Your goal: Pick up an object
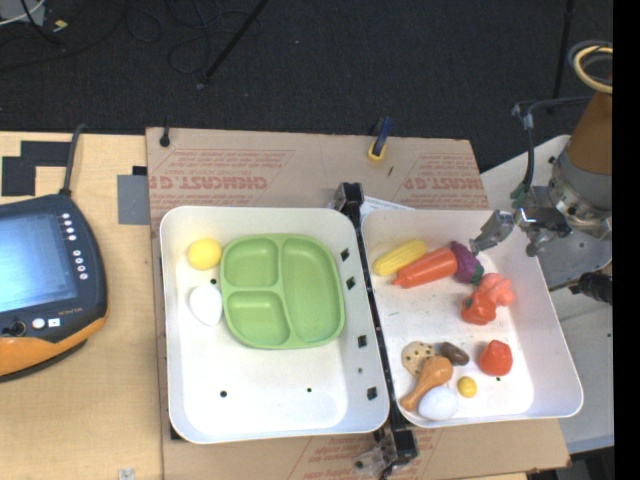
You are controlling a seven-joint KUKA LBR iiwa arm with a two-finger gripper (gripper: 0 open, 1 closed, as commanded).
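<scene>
Carrot (pixel 430 266) is seen lying in the right bin (pixel 560 368), long axis roughly left-right, purple end toward the gripper (pixel 510 230). It lies just left and below the gripper. Finger spread cannot be told.

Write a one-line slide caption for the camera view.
Gripper poised above the right bin of toy food, near the carrot; green tray in the left bin.
</scene>
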